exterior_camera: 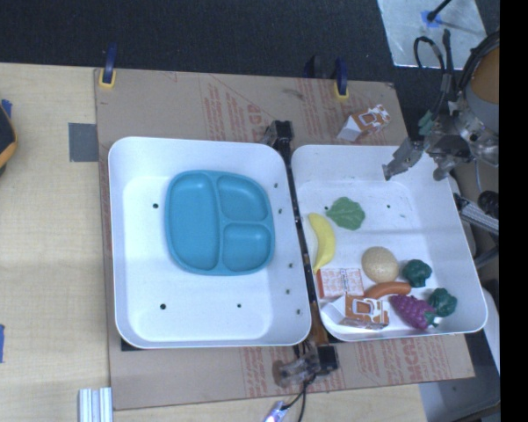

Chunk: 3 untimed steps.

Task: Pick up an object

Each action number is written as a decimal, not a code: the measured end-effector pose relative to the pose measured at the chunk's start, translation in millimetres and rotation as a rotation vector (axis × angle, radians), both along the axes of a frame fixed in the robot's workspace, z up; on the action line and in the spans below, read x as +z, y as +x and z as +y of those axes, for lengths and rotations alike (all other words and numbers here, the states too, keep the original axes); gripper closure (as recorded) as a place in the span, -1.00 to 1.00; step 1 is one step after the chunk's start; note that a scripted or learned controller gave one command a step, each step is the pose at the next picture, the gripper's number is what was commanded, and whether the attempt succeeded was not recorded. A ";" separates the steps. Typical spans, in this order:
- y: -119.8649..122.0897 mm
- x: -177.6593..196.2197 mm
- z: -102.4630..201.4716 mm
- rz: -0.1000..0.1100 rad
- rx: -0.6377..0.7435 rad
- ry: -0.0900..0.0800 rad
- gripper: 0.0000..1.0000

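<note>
Nearest, two small cartons (356,295) in the right bin (439,227) carry print too small to read, beside grapes (410,309). Farther back, the end effector (419,158) spreads wide over the bin's far edge, holding nothing.

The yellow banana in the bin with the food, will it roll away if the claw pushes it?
Probably not far. The banana is long and curved, so it would likely spin or slide. It looks smooth, perhaps slippery for the claw. It lies against the bin's wall, which may block it.
</note>
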State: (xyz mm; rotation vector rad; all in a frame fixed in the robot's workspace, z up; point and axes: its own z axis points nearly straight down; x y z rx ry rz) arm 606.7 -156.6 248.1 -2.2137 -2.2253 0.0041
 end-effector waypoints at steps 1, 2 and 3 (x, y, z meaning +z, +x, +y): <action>-52.5 -156.9 0.0 0.000 -0.001 -0.001 -1.00; -131.2 -156.8 -11.4 0.000 0.000 0.000 -1.00; -92.7 -156.4 48.0 -0.001 0.001 0.000 -1.00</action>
